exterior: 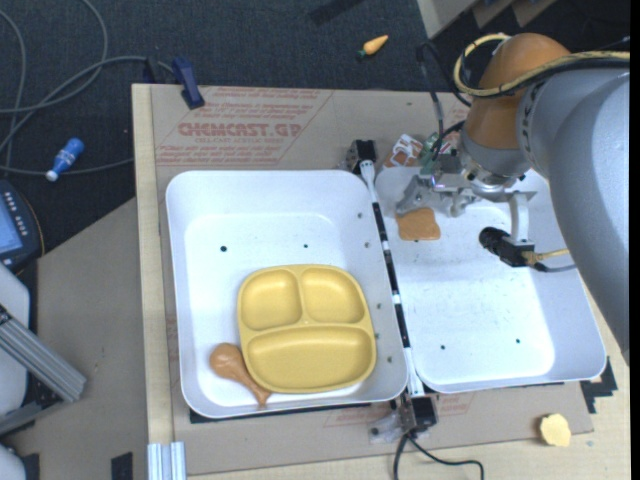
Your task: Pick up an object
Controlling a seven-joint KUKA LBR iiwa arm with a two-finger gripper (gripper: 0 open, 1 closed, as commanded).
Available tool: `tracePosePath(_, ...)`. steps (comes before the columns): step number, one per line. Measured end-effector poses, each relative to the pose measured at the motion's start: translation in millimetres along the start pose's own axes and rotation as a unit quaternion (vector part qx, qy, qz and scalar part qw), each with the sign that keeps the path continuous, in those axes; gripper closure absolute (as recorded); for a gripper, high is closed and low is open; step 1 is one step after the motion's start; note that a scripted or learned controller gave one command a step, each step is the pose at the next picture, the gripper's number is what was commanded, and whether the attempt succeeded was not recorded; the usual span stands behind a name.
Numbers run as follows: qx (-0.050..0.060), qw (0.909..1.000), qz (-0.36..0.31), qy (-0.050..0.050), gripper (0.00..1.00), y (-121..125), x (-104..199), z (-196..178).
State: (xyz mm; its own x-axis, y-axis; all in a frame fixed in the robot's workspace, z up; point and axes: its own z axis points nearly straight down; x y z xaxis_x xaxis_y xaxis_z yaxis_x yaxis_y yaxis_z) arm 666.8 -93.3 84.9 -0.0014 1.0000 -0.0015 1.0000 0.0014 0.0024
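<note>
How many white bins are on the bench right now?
2. The left bin holds a yellow divided plate and a toy drumstick. The right bin sits beside it, under the gripper with a brown object.

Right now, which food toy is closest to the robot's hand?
The flat orange-brown piece in the right bin, just under the gripper. The drumstick lies far away, beside the yellow plate.
</note>
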Motion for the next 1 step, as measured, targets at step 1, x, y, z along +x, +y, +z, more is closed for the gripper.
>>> tracePosePath(1,0.000,1.0000,0.000,0.000,0.00,0.0,1.2,-0.1)
